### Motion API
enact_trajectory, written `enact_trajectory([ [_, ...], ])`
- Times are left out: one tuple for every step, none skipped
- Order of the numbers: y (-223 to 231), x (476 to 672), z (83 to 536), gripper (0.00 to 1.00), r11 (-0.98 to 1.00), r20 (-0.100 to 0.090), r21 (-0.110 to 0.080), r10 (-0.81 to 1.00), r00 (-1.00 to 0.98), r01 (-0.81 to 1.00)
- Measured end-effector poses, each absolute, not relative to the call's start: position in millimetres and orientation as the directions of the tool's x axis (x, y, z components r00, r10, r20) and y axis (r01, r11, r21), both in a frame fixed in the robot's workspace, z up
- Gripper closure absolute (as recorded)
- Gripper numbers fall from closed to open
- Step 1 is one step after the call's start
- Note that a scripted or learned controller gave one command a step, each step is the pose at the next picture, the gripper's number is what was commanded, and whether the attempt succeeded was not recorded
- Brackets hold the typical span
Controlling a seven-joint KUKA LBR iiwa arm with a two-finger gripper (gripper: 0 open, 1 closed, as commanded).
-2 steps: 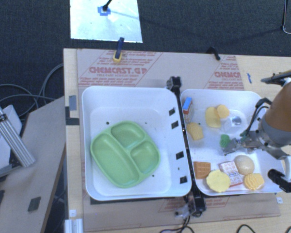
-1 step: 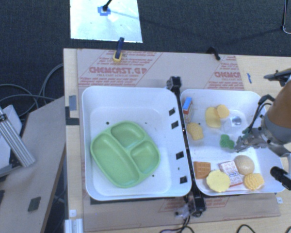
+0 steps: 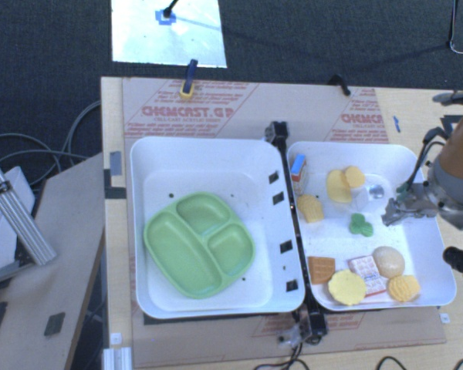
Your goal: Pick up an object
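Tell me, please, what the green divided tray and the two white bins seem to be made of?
The green divided tray looks like moulded plastic with a smooth, matte finish: even pale green, rounded compartment walls, only soft highlights. The left white bin and the right white bin also look like thin plastic, smooth and slightly glossy, with rounded corners and rims; the picture cannot rule out coated metal.

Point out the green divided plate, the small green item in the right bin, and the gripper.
green divided plate point(image 3: 199, 243): camera view, centre ridge.
small green item point(image 3: 361, 224): camera view, its middle.
gripper point(image 3: 391, 215): camera view, at its tips.
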State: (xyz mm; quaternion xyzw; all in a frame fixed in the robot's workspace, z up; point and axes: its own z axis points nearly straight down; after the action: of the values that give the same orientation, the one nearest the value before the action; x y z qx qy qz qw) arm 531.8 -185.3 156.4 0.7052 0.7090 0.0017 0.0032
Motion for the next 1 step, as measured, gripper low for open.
enact_trajectory([
  [-180.0,525.1,209.2,1.0,0.005,-0.002,0.007,1.0,-0.005,1.0],
])
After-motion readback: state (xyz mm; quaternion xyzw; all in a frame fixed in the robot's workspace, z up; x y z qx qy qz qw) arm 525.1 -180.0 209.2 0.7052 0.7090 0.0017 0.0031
